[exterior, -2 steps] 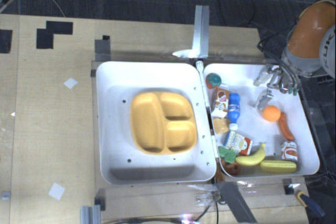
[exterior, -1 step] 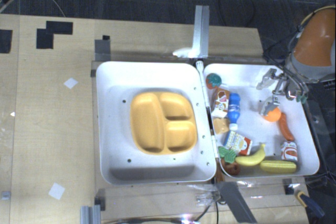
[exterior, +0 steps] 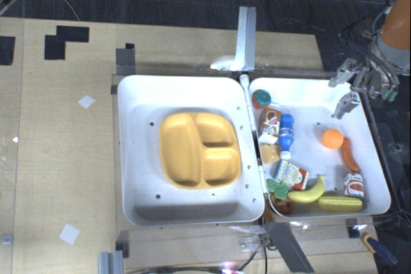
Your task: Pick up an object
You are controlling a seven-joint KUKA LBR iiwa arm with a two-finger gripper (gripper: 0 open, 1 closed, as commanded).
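Observation:
The right bin [exterior: 308, 94] holds several small items. An orange ball [exterior: 332, 138] lies beside a red sausage [exterior: 350, 155]. Along the left wall are a blue bottle [exterior: 286, 129], a teal round piece [exterior: 261, 98] and a red packet [exterior: 270, 122]. At the front lie a banana [exterior: 308, 192], a yellow corn-like piece [exterior: 340, 203] and a red-and-white can [exterior: 354, 184]. My gripper [exterior: 342, 90] hangs over the bin's far right corner, up and right of the ball. It is open, with nothing between its fingers.
The left bin [exterior: 138, 138] carries a yellow divided plate [exterior: 197, 149]. A metal post [exterior: 246, 38] stands behind the wall between the bins. A small carton [exterior: 290, 172] and a green piece [exterior: 279, 188] crowd the right bin's front left.

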